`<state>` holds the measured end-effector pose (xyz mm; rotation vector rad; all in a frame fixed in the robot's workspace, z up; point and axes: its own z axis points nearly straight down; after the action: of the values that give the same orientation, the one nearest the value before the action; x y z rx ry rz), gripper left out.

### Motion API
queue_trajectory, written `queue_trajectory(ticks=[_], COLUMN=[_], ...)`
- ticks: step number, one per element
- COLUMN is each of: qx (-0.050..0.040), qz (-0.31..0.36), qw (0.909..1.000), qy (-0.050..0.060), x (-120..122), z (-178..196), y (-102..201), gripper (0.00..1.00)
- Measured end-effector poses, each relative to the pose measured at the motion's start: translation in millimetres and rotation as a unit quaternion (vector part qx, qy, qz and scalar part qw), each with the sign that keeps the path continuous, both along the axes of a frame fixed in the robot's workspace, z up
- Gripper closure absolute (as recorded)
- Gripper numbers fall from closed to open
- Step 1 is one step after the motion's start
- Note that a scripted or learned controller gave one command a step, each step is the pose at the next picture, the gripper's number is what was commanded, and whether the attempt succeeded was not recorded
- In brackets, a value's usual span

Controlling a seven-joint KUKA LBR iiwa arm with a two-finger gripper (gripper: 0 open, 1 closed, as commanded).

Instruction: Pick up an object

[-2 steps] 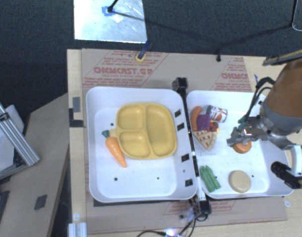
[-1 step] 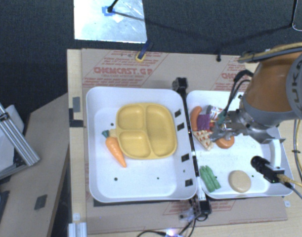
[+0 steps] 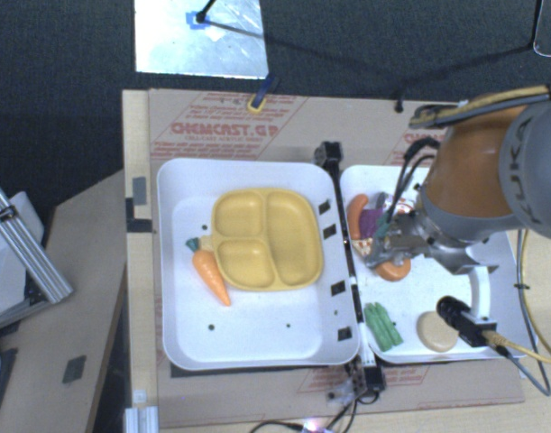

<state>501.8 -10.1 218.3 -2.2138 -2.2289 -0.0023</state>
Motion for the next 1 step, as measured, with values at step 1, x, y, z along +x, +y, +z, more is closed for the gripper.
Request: queue_trajectory(ticks=[1], qx=[-0.0004], qz=[-0.001], qw=[1.0000], qy=[-0.001], x=[8.2], z=[6.8], y=[-1.6], gripper=[1.00])
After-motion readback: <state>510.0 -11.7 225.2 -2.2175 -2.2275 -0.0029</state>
